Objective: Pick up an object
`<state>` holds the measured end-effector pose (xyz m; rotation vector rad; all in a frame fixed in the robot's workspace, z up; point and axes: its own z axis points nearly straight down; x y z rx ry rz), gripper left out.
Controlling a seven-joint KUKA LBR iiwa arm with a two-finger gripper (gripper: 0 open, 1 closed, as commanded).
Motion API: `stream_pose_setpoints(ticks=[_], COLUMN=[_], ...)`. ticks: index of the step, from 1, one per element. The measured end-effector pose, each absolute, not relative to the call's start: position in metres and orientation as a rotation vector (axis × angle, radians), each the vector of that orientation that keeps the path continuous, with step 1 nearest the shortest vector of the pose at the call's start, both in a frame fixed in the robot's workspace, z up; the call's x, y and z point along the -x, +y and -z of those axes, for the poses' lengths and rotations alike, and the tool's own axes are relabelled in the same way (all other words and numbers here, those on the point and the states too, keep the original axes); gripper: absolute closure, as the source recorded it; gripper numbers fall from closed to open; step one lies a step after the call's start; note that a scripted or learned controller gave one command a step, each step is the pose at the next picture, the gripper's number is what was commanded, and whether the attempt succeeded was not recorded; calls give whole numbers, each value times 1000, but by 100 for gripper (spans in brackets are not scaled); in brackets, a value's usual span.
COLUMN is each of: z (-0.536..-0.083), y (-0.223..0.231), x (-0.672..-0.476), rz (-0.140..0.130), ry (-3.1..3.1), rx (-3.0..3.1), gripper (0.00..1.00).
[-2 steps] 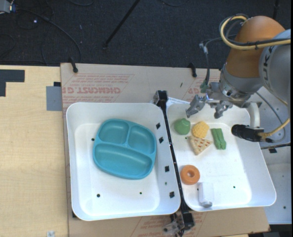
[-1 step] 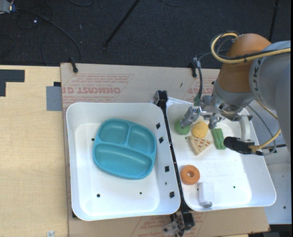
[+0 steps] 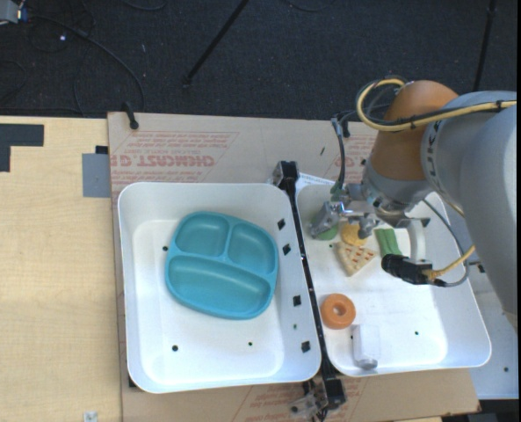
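The tool (image 3: 343, 216) hung over the right bin (image 3: 436, 323), its grip state unclear, above a waffle piece (image 3: 358, 257). Mirrored red print marked the cardboard (image 3: 181, 155) left of it.

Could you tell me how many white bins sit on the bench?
2. The left bin holds a teal divided plate. The right bin holds an orange ring and other small items, with the arm reaching over its far end, perhaps hiding more.

The arm's wrist (image 3: 401, 161) hides the jaws' grip and part of a green object (image 3: 389, 240).
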<state>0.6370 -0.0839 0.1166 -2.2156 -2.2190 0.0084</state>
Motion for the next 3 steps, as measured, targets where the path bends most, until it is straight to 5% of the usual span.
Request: stream_pose_setpoints(ticks=[1, 2, 3], z=[-92, -104, -165], y=[-86, -87, -81], x=[-639, -639, -643], rz=[-3, -5, 3], ry=[-2226, -2221, -2224], rx=[2226, 2227, 2221], gripper=[0, 100, 100])
